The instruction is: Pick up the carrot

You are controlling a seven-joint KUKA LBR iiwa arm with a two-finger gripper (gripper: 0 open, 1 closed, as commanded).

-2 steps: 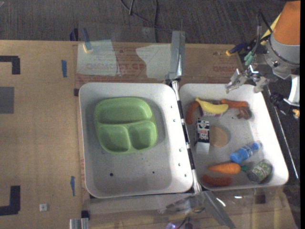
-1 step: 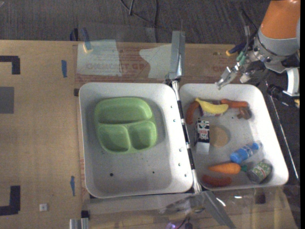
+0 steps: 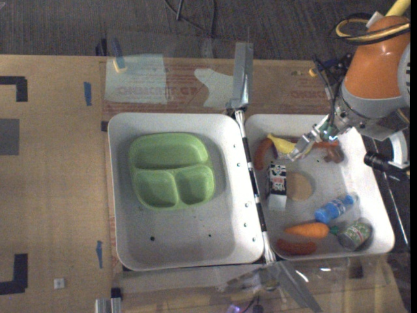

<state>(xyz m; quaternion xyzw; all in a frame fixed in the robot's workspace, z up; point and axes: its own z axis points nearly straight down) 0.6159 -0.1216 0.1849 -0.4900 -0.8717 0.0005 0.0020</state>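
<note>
The carrot (image 3: 307, 229) lies near the front of the right bin (image 3: 373, 168), between a blue bottle (image 3: 336, 208) and a red sausage (image 3: 296, 246). The claw (image 3: 305, 143) hangs far from it by the banana (image 3: 281, 143); I cannot tell if it is open. It could grab the wrong thing or bump the bottle

Glossy green plastic tray (image 3: 172, 178), smooth white bins (image 3: 130, 237), matt cardboard bench (image 3: 52, 175)

The counter (image 3: 52, 194) bears two white bins. The left bin (image 3: 124, 240) holds a green divided tray (image 3: 171, 169) toward its far edge. In the right bin (image 3: 381, 230), the gripper (image 3: 306, 145) hangs near the far edge, just beside a yellow banana (image 3: 280, 143). The carrot (image 3: 307, 230) lies near the bin's near edge, between a red sausage (image 3: 296, 246) and a blue bottle (image 3: 335, 208), well apart from the gripper.
</note>
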